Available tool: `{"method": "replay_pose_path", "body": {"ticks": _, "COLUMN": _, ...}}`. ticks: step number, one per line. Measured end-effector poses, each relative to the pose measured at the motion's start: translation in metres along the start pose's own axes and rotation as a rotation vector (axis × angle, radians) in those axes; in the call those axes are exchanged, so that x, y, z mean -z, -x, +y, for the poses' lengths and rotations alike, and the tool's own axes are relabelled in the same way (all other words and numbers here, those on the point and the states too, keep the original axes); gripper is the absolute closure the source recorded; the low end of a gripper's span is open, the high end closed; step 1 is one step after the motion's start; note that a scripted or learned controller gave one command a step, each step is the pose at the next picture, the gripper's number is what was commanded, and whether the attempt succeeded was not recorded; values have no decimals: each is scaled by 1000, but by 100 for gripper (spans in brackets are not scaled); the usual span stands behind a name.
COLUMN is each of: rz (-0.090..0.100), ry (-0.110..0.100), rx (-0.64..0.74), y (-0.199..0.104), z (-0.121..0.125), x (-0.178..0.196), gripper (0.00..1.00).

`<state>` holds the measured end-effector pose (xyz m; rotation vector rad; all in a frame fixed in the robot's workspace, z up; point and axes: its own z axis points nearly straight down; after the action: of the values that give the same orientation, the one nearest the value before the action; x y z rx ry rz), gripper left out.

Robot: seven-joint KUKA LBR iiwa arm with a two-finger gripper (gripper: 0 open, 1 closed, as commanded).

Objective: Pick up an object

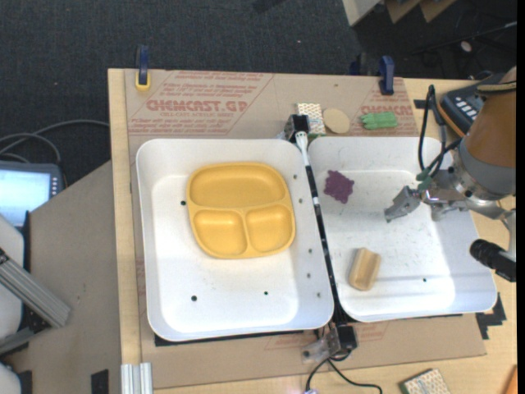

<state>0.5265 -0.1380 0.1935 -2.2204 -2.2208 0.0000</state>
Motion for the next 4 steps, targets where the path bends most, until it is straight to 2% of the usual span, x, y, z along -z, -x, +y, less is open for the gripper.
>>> {"method": "replay_pose_path", "body": {"ticks": 1, "rz": -2, "ry": 9, "rx": 3, "y": -33, "z": 68, "x": -89, "gripper": 0}}
{"method": "replay_pose_path", "body": {"ticks": 2, "rz": -2, "ry": 9, "rx": 3, "y": -33, "z": 144, "x": -109, "gripper": 0}}
{"method": "replay_pose_path", "body": {"ticks": 3, "rz": -1, "ry": 3, "rx": -2, "y": -40, "z": 92, "x": -107, "gripper": 0}}
{"method": "replay_pose_path", "body": {"ticks": 4, "rz": -2, "ry": 7, "rx": 1, "y": -46, "z": 142, "x": -108, "gripper": 0}}
